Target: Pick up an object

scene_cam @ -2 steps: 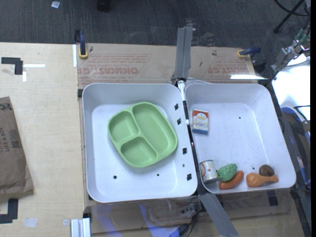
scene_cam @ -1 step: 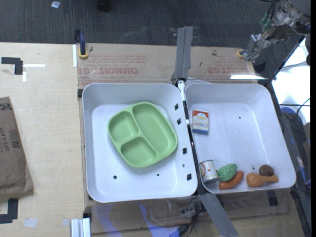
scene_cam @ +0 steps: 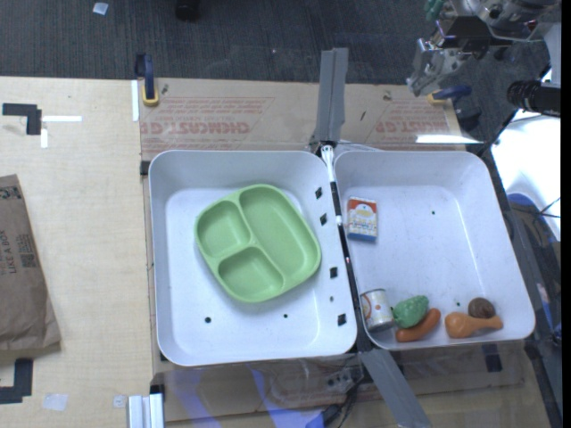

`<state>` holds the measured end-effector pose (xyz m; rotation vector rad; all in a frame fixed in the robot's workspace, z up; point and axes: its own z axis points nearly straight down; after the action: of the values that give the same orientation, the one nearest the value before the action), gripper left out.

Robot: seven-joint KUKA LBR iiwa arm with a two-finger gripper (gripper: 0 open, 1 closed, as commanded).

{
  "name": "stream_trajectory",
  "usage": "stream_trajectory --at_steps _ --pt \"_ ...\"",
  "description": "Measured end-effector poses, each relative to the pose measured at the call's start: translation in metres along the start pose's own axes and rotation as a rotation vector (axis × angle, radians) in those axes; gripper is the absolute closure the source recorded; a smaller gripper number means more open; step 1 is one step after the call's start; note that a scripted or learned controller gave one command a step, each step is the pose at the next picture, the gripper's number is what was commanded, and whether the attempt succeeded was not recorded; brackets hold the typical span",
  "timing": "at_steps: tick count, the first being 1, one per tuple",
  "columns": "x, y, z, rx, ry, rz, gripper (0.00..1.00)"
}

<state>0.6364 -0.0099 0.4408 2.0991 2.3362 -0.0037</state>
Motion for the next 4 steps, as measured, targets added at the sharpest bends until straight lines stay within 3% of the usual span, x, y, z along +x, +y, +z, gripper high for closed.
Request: stream_trajectory --at_steps 1,2,3,4 --pt "0.021 0.022 0.186 0.001 0.001 0.012 1.0" --pt "0.024 0.025 0.25 0.001 0.001 -0.047 1.0" --pt "-0.012 -0.1 0.103 0.001 0.0 0.019 1.0" --pt "-0.004 -0.102 0.083 0.0 0.0 0.094 1.0"
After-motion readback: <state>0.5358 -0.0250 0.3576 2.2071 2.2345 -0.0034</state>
